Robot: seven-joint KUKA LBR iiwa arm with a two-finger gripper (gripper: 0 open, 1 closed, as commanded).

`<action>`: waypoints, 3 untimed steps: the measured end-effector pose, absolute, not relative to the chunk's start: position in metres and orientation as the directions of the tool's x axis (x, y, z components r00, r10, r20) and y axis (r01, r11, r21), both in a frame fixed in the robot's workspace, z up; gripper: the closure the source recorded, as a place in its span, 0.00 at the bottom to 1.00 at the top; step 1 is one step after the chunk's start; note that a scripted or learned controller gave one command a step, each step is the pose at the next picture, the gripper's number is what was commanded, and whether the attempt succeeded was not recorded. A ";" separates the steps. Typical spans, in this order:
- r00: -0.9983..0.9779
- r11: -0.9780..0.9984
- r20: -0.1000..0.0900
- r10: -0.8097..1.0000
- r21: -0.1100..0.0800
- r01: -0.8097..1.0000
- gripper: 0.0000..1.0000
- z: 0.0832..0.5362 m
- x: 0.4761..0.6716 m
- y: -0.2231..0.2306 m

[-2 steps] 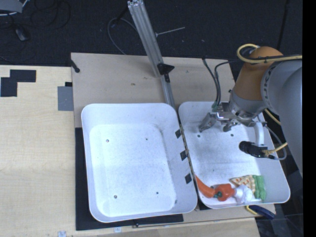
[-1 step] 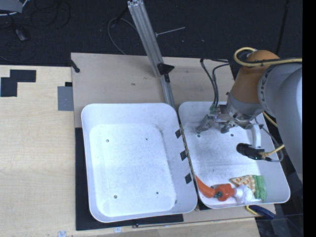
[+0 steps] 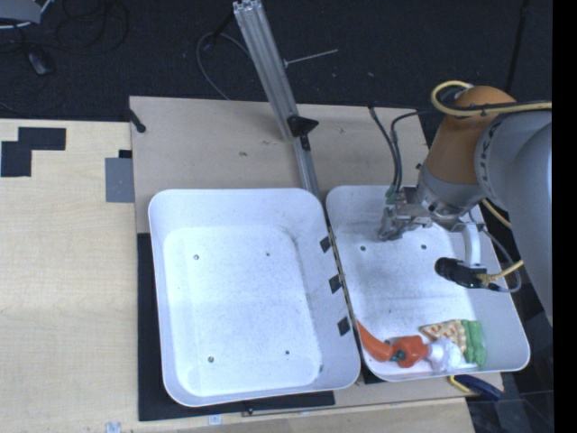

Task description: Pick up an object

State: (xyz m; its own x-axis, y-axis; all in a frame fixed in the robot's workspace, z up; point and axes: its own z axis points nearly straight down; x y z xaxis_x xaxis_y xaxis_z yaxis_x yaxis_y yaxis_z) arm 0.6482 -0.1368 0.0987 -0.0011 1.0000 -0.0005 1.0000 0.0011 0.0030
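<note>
My gripper point(image 3: 390, 227) hangs over the upper left part of the right bin point(image 3: 406, 278), pointing down at bare bin floor, and I see no object at its tip. Several objects lie bunched in that bin's near corner: an orange-red piece point(image 3: 371, 343), a red one point(image 3: 410, 350), a yellow textured one point(image 3: 446, 333), a green one point(image 3: 474, 341) and a small white one point(image 3: 442, 357). They are well apart from the gripper, toward the front edge.
The left bin point(image 3: 239, 287) sits beside the right one, with black clips point(image 3: 335, 283) along the shared rim. A slanted aluminium bar point(image 3: 275, 88) rises behind the bins. A black part with a cable point(image 3: 460, 271) hangs off the arm over the right bin.
</note>
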 end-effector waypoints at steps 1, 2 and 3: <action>-0.001 0.001 -0.001 1.000 0.004 1.000 1.00 0.155 0.652 -0.145; 0.000 0.000 -0.001 1.000 0.004 1.000 1.00 0.208 0.652 -0.146; -0.003 0.003 0.001 1.000 0.001 1.000 1.00 0.217 0.626 -0.095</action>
State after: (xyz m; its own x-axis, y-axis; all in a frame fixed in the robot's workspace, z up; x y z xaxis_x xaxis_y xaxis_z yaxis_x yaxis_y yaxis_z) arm 0.6265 -0.0947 0.2171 -0.0029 1.0000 0.0009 1.0000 0.0029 0.0012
